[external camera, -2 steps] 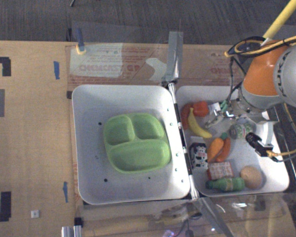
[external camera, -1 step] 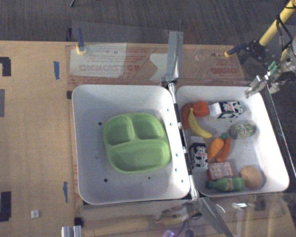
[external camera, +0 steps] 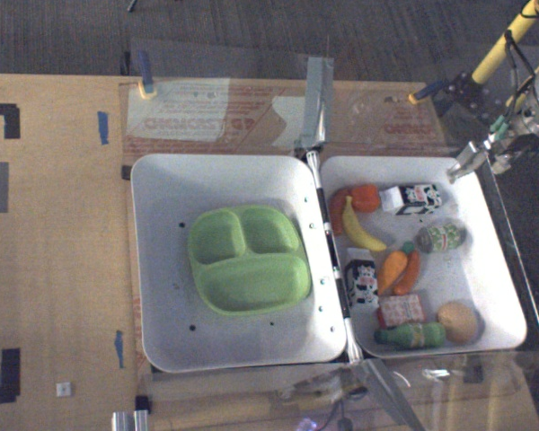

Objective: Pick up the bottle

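Note:
The bottle [external camera: 411, 335] is green with a yellowish band. It lies on its side along the front wall of the right bin [external camera: 503, 268], between a pink box [external camera: 401, 310] and a tan round potato [external camera: 459, 321]. My gripper [external camera: 465, 162] hangs over the far right corner of that bin, well away from the bottle and above the toys. Nothing shows in its grasp.
The right bin also holds a red pepper [external camera: 364, 197], a banana [external camera: 359, 229], two cow-print cartons [external camera: 417, 197] [external camera: 363, 283], a greenish can [external camera: 441, 236] and carrots [external camera: 401, 270]. A green divided plate [external camera: 248, 260] lies in the left bin [external camera: 162, 205].

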You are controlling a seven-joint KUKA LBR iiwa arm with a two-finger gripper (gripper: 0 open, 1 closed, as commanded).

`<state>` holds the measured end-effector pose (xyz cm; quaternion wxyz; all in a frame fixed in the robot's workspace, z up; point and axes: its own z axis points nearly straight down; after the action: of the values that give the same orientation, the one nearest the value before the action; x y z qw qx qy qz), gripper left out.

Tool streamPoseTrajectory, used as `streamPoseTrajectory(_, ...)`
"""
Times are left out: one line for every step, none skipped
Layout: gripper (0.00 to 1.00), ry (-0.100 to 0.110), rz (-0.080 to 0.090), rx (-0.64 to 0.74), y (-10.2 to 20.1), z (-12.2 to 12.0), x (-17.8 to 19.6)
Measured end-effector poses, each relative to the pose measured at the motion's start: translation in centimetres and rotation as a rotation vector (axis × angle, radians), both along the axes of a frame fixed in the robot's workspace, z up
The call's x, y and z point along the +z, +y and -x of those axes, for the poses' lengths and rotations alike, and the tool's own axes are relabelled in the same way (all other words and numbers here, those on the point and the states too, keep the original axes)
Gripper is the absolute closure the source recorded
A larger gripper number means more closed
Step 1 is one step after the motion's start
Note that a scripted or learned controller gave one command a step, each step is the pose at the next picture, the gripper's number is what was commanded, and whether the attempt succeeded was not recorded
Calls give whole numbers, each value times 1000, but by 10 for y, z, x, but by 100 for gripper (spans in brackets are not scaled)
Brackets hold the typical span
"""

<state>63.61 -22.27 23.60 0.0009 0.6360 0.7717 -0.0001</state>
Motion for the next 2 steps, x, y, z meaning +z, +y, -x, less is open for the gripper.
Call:
streamPoseTrajectory(0, -4, 1, 210, 26, 19, -149)
streamPoseTrajectory(0, 1, -2, -146, 83, 14, -150)
